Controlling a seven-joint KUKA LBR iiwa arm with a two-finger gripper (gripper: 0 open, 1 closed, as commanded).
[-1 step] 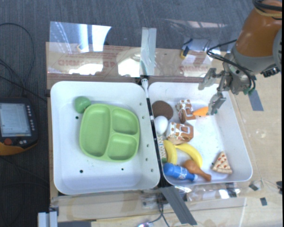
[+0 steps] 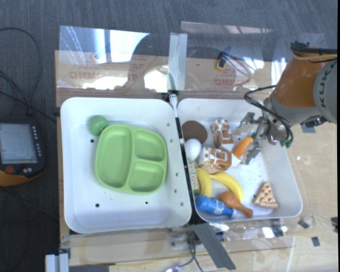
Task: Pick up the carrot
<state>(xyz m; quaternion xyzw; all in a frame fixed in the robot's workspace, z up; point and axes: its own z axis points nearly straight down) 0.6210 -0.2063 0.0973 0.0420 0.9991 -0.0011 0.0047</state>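
I see the gripper (image 2: 249, 137) spread around the carrot (image 2: 242, 147), unclamped; crowded against the pastry (image 2: 217, 158), it may slip sideways.

We see two shallow white plastic bins (image 2: 73, 152). The left one holds a light green divided tray (image 2: 131, 158) and a darker green ball (image 2: 98, 124). In the right lie an orange carrot (image 2: 242, 147), a yellow banana (image 2: 224, 182), a white egg (image 2: 192, 149), a brown disc (image 2: 194, 131) and a blue bottle (image 2: 213, 206).
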